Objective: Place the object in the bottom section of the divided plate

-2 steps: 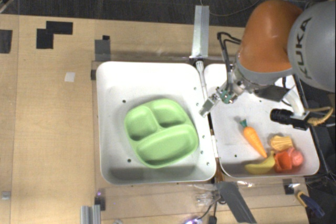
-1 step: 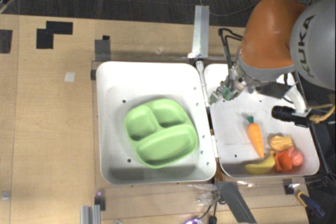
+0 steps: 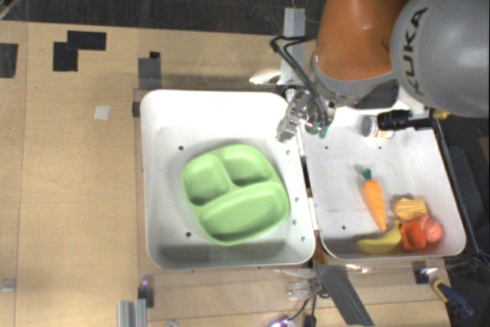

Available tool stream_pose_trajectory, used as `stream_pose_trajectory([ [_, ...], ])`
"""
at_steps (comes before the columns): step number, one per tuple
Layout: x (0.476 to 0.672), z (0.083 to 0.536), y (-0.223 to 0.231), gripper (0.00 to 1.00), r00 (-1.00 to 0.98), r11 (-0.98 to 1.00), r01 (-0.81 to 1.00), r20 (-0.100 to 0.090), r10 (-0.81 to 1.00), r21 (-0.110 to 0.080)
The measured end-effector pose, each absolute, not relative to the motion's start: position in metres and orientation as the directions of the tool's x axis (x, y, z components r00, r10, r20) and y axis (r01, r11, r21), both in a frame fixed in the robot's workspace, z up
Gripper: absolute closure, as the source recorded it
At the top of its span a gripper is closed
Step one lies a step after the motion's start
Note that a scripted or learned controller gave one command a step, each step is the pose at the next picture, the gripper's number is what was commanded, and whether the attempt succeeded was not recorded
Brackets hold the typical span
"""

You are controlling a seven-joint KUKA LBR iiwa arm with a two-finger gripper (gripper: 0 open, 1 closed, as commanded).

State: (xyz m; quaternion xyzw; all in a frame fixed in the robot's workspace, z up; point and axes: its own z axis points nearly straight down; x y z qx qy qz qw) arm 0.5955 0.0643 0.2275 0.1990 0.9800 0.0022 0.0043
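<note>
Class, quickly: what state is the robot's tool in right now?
Tool: cannot be told; it hangs above the bins' shared edge with nothing visibly held.

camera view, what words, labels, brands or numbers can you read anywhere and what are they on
"KUKA": black letters running up the grey casing of the robot arm, partly cut off at its edge.
No other text can be read. The green divided plastic plate, the two shallow white bins and the toy food, such as the orange toy carrot, show no lettering.

The arm [image 3: 429, 34] ran off the right edge and hid the right bin's [image 3: 337, 188] back rim; gripper [image 3: 305, 119] was too blurry to read.
</note>
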Motion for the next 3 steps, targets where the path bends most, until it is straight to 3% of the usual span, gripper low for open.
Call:
stream_pose_trajectory([
  [2,0.633,0.238,0.085,1.00,-0.985,0.985,-0.175,-0.012,-0.175,0.002],
  [3,0.610,0.210,0.086,1.00,-0.978,0.978,-0.208,-0.010,-0.208,0.002],
])
